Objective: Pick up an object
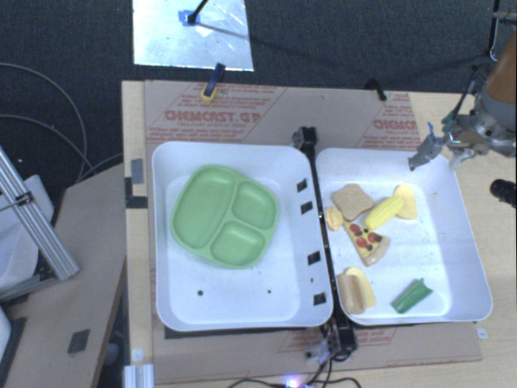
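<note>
Brown cardboard covers the bench under two white bins, and in the right bin (464,249) the yellow corn (384,211) lies slanted, tip toward the far right corner, where the open gripper (443,148) hangs, holding nothing.

The protective sheet (266,107) under the bins carries red "CHEMCAST GP" printing, repeated at its corners.

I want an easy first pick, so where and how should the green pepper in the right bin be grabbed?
Probably across the middle of the green pepper, coming straight down. It lies flat and slanted, apart from the other food, with bare bin floor along both long sides, so fingers closing across its narrow width should fit.
</note>
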Robot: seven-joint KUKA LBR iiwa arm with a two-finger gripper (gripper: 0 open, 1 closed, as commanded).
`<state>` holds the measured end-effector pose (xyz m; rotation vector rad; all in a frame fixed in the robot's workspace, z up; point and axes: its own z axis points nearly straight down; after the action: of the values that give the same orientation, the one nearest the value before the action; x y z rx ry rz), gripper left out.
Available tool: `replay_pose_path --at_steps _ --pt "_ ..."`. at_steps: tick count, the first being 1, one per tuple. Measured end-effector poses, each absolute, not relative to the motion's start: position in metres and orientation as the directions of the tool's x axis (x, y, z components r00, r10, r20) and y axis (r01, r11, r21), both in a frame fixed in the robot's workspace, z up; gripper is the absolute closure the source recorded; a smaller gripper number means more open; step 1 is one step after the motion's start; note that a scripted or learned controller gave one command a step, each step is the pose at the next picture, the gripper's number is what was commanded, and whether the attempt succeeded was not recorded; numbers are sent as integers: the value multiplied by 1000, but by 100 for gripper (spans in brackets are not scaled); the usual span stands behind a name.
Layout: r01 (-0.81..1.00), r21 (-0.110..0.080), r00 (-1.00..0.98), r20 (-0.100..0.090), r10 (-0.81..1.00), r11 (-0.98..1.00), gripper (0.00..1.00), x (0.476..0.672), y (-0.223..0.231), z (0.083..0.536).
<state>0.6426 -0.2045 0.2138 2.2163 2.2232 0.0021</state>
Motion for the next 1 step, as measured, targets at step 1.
replay_pose_path --at_steps 1 --pt "1000 -4 -7 3 1000 7 0 629 -168 88"
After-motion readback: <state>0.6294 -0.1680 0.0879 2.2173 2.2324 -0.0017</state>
